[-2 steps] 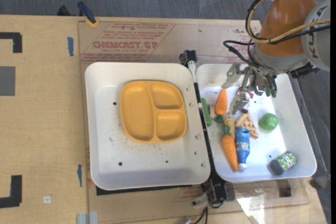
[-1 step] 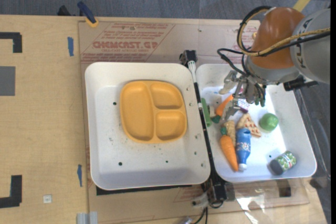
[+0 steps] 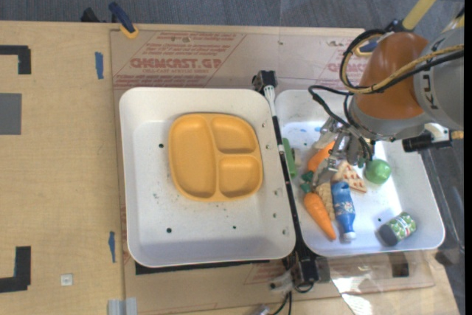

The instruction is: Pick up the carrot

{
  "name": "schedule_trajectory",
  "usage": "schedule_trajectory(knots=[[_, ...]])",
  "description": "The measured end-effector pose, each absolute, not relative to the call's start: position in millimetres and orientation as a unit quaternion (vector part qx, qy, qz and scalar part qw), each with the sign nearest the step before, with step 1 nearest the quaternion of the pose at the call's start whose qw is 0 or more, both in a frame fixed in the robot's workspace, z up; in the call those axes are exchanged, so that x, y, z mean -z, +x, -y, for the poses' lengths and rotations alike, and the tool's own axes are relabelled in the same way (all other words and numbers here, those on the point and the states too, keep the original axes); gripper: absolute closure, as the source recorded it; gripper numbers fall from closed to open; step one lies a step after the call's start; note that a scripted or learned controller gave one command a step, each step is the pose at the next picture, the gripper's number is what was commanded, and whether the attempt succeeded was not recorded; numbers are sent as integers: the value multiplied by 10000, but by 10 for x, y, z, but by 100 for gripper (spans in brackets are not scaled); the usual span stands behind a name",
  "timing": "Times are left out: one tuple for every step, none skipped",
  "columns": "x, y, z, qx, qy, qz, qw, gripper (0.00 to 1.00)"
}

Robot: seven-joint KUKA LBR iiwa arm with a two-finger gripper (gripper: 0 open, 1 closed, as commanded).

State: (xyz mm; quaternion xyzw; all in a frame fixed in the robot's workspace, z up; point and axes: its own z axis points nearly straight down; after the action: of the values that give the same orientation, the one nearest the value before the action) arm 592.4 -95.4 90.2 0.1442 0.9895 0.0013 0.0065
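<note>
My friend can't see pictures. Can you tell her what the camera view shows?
A grey and orange robot arm reaches from the right into the right white bin, its gripper down among toys: a carrot, a blue bottle, a green ball and a small can. The left bin holds a yellow divided plate.

The desk (image 3: 51,158) is light wood with a printed cardboard sheet (image 3: 184,55) on it. Two white bins lie side by side on the sheet: the left bin (image 3: 140,181) and the right bin (image 3: 420,195).
</note>
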Motion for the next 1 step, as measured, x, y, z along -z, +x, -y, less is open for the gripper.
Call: schedule_trajectory(knots=[[-894,6212,1097,-15,3067,-9518,57,0]])
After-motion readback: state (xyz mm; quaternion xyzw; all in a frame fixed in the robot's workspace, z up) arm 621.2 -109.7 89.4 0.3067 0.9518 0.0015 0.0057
